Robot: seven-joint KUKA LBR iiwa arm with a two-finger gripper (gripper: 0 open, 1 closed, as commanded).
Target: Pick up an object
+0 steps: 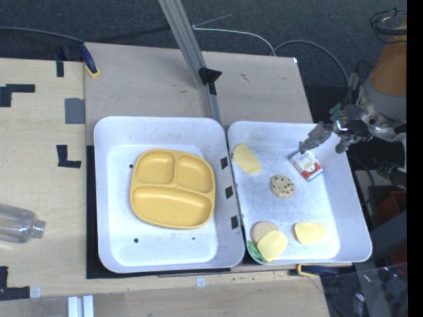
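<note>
The pincer (309, 145) is hovering over the right bin (344, 203), just above a small red-and-white packet (307, 166); I cannot tell its opening.

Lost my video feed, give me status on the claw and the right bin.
Claw low over right bin, just above the red-and-white packet. Packet lies flat, not lifted. Cookie close beside it.

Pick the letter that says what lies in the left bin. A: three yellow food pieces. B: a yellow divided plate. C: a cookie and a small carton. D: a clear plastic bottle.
B: the yellow divided plate is the thing lying in the left bin, while the cookie and the small carton lie in the right bin, and the clear bottle rests on the bench outside both.
</note>
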